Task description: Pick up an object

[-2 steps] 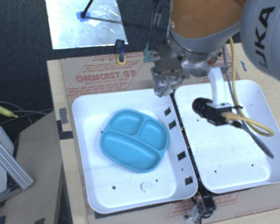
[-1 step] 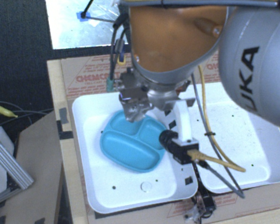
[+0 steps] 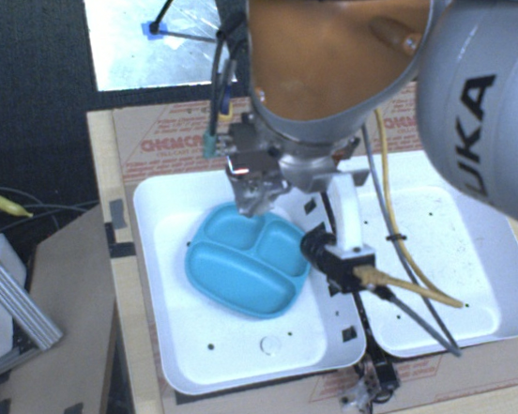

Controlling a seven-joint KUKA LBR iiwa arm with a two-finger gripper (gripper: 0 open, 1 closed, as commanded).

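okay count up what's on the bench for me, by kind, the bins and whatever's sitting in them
White bins: 2, left and right
Blue divided plates: 1, in the left bin
Total: 3

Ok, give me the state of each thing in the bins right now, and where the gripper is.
Blue divided plate: lying flat and right side up in the left bin.
Gripper: low over the plate's far rim.
Right bin: crossed by yellow cables.

Probably a robotics lab: KUKA arm, white bins, cardboard-covered bench.
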